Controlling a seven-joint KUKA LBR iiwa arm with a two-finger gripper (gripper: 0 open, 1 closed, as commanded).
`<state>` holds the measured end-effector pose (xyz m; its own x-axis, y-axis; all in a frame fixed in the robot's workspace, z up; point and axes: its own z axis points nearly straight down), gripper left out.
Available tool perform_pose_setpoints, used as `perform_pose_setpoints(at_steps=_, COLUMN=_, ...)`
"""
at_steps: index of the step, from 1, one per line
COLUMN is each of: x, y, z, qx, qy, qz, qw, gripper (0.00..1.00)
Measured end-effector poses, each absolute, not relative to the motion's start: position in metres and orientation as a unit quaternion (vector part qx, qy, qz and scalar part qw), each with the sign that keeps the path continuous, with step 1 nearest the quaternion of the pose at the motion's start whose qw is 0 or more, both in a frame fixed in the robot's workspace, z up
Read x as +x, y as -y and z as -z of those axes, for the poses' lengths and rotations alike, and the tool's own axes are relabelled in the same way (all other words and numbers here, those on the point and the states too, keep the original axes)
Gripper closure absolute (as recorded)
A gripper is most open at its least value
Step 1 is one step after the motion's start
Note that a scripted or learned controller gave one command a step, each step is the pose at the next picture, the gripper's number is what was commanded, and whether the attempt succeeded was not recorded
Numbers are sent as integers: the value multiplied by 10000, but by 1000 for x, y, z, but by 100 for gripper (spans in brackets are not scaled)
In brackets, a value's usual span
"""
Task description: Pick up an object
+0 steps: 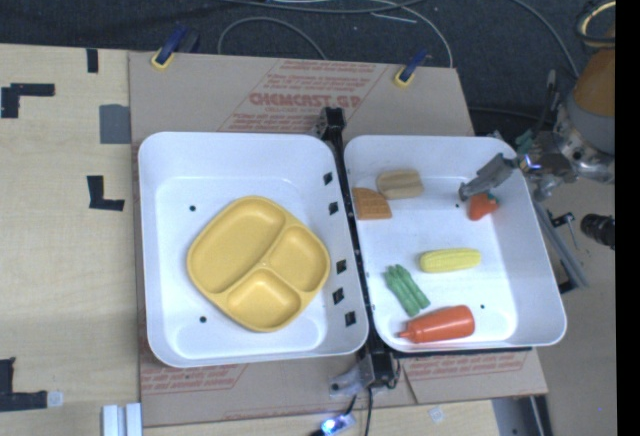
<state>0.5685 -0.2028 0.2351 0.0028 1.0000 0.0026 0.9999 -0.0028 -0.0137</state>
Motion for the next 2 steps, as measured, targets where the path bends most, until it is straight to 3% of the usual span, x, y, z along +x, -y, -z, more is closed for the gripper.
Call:
perform_pose_setpoints(at_steps=1, x=571, y=202, z=-243, qx=-7067, qy=7075, qz=-5, qw=4, gripper=0)
perform_pose_setpoints(at_steps=2, x=572, y=205, z=-178, qx=-7069, qy=7073, qz=-24, qw=28, gripper=0)
